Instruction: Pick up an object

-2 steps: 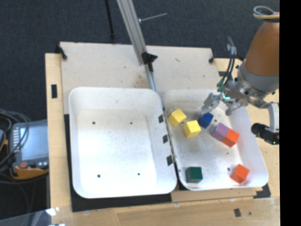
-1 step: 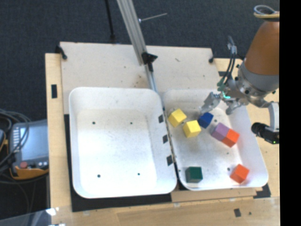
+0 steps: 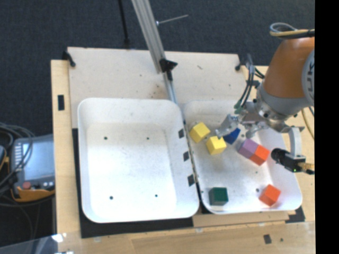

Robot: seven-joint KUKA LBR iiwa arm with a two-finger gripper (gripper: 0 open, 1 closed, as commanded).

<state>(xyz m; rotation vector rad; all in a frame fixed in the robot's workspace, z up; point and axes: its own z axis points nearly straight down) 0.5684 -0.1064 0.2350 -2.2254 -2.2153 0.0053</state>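
My claw (image 3: 231, 125) hangs low over the right bin (image 3: 286, 202), near its back half, with my grey wrist and the orange band above it coming in from the right. I cannot tell how far it is open, and I cannot make out anything clamped in it; the metal parts blur together against the white floor.

Just beside my tip lies a blue block (image 3: 232, 136), partly hidden under my hardware, so its shape and which way it points are unclear. Touching or nearly touching it on the left is a yellow cube (image 3: 216, 145), sitting a little turned so its edges run at a slant to the bin wall. A second yellow cube (image 3: 199, 132) lies just up and left of that one, close to the wall shared with the left bin (image 3: 85, 142), also turned at a slant.

To the right of the blue block lies a block that is purple at one end and orange at the other (image 3: 252, 151); its long axis runs from upper left to lower right, purple end toward my claw, orange end pointing to the front right.

Toward the front of the bin sit a dark green cube (image 3: 218, 196), near the shared wall, and an orange cube (image 3: 270, 194), well apart from it.
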